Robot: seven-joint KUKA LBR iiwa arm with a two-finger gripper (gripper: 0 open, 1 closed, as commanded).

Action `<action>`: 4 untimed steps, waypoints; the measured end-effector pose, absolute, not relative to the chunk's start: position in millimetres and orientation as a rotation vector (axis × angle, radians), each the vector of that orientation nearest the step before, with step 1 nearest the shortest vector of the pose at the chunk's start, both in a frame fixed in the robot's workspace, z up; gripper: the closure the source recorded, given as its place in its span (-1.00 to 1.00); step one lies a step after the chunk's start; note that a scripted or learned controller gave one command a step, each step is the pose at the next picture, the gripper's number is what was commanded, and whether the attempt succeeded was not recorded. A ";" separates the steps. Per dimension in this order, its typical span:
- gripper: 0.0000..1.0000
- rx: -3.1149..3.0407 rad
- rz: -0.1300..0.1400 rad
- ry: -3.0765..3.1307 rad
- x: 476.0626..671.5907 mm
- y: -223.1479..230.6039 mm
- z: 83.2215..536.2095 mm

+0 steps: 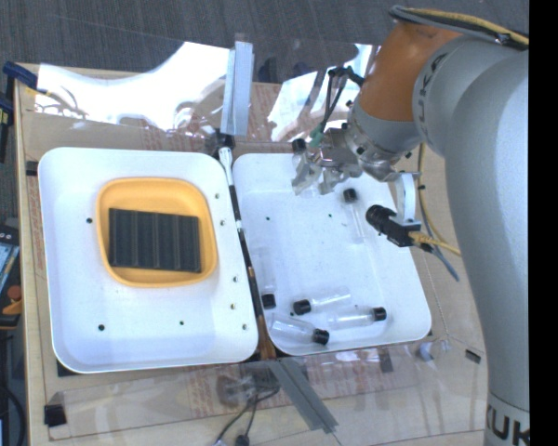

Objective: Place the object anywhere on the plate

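Note:
A yellow plate with a dark ribbed centre lies in the left bin. Three clear vials with black caps lie near the front of the right bin: one, a second and a third. A small black cap sits near the back of that bin. My gripper hangs low over the back of the right bin, just left of the small cap and far from the vials and the plate. I see nothing held in it.
A black fitting with an orange tip sticks out beside the arm over the right bin. A small black piece lies by the ridge between the bins. Crumpled clear plastic and an upright grey bar stand behind the bins.

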State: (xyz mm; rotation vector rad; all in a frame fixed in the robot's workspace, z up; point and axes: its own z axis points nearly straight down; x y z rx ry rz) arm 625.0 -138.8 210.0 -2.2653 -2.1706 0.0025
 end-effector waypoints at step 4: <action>-1.00 -1.757 0.003 -2.602 581.7 -41.7 216.5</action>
